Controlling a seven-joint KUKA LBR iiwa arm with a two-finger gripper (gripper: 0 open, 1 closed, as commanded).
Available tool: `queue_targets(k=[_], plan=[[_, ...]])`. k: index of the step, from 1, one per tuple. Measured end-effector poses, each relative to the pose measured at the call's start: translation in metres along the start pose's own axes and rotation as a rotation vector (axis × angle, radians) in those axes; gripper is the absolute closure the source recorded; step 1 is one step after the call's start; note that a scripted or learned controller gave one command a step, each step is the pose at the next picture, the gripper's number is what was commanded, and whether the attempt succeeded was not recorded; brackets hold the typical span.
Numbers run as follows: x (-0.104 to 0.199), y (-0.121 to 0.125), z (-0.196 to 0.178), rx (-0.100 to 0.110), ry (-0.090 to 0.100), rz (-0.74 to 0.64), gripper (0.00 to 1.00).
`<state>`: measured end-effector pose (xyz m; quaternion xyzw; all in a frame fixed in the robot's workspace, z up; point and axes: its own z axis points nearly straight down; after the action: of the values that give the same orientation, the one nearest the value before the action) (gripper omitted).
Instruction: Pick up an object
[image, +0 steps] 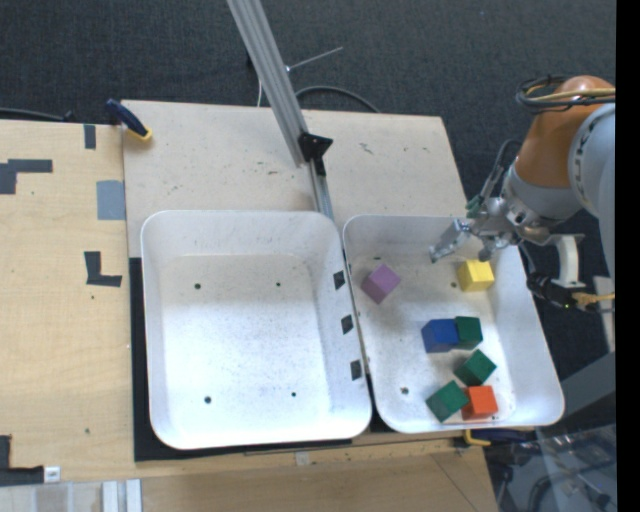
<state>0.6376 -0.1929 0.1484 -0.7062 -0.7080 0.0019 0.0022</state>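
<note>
My gripper (452, 243) hangs over the upper part of the right bin (400, 235), open, with nothing between its fingers. A yellow block (476, 274) lies just below and to the right of it, apart from the fingertips. A purple block (380, 283) sits to the left, near the bin's left wall. Lower down, a blue block (439, 335) touches a dark green block (468, 330). Another green block (478, 366) lies under them. At the bin's bottom a green block (447, 401) sits against an orange block (481, 402).
The left bin (160, 300) stands beside the right one, sharing a raised divider (345, 310). A slanted metal rail (285, 90) crosses the bench above the bins. The grey arm with its orange band (555, 140) reaches in from the right.
</note>
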Motion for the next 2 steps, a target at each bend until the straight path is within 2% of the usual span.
queue_targets(k=[1,2], plan=[[0.000,0.001,-0.013,-0.004,-0.001,-0.002,1.00],[0.000,-0.001,-0.077,-0.011,-0.002,0.001,1.00]])
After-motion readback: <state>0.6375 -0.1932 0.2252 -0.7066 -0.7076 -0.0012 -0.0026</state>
